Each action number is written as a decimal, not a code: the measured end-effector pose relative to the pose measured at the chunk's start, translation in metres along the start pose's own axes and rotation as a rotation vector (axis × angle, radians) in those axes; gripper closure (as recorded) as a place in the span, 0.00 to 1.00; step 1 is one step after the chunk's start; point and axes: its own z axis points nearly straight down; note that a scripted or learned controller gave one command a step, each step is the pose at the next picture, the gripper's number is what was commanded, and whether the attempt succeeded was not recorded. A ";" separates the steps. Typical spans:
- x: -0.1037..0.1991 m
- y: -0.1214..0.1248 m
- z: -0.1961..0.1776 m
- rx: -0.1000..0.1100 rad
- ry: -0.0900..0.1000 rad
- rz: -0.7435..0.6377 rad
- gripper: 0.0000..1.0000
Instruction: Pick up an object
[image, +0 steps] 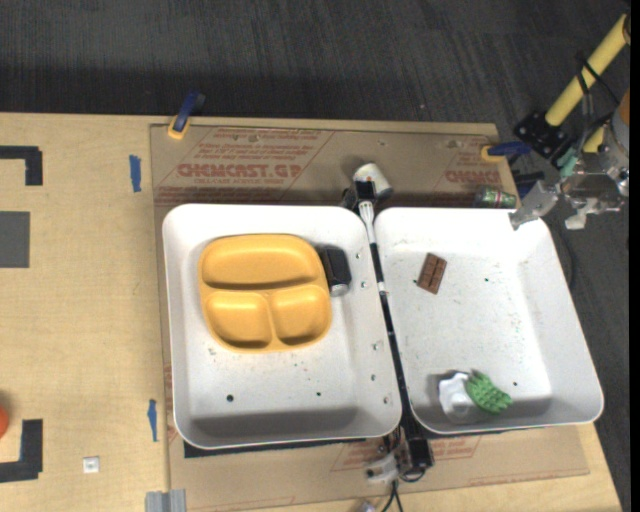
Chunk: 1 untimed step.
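The worktop (80, 300) carries two white bins side by side on cardboard, above dark floor. The left bin (200, 390) holds a yellow divided tray (265, 290) with a small black item (335, 268) touching it. The right bin (560, 330) offers easier picks: brown block (431, 272), green-and-white toy (473, 392), well apart. The claw (530, 205) hangs at that bin's far corner; whether it is open or closed I cannot tell.

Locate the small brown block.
The small brown block lies in the right bin, upper left part, near the divider, far from the green object.
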 end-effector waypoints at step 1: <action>0.026 -0.065 0.121 0.000 0.001 -0.305 0.00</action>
